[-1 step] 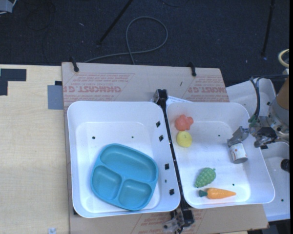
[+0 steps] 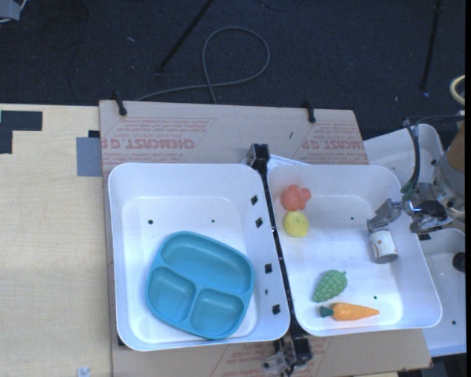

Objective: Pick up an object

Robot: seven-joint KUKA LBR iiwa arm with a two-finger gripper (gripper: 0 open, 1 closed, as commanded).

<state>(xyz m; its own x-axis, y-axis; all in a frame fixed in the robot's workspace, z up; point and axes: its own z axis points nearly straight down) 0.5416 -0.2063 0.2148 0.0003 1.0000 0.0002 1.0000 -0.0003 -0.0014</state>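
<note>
- Two bins side by side on the bench; left bin (image 2: 129,210), right bin (image 2: 412,305).
- Left bin: divided tray (image 2: 198,283) lies toward 5 o'clock of centre.
- Right bin: tomato (image 2: 295,197) at 11 o'clock, lemon (image 2: 297,225) just below it, touching or nearly.
- Grape bunch (image 2: 330,285) at 6 o'clock; carrot (image 2: 353,312) just beyond it, by the near wall.
- Small cylinder (image 2: 384,247) at 3 o'clock, gripper (image 2: 388,218) directly above it.

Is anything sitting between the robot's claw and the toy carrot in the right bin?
Nothing visible blocks it. The gripper is near the right bin's far right side, and the carrot lies below it near the front wall. The green grapes sit off to the left of that path.
</note>
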